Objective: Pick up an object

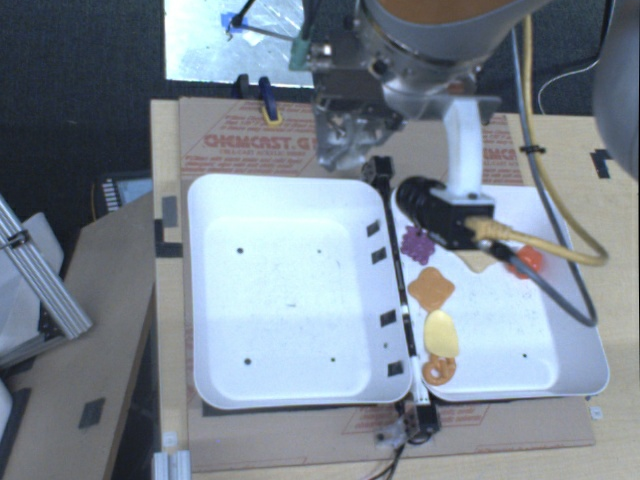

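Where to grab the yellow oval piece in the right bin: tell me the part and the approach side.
Take the yellow oval piece across its narrow middle, coming straight down. It lies flat with its long axis running near to far; an orange piece and pretzel crowd its ends, while its long sides look freer.

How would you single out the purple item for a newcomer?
Start at the right bin and follow its left wall. The purple piece lies there, just above the orange slab. It is the only purple, knobbly thing; its neighbours are orange or yellow.
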Tool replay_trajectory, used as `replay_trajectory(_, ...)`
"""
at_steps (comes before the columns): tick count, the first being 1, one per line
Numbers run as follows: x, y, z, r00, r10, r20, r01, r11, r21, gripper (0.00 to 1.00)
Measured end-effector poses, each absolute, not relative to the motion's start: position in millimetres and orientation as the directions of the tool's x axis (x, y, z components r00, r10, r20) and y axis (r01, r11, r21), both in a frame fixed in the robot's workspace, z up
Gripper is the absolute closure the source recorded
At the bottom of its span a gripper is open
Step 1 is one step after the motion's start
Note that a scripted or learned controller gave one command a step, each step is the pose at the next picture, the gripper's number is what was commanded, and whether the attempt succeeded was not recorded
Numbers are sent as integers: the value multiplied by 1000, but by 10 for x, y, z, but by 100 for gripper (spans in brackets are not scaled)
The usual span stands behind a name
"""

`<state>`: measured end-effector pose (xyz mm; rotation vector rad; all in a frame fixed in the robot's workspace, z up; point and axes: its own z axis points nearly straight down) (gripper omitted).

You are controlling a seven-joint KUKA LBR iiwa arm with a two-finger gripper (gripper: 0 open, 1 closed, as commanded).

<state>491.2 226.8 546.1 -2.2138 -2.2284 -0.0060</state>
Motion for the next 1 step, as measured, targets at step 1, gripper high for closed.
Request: replay_trajectory(1, 5065, 2344, 5349, -5, 1000, 0, 1000, 5, 1, 100)
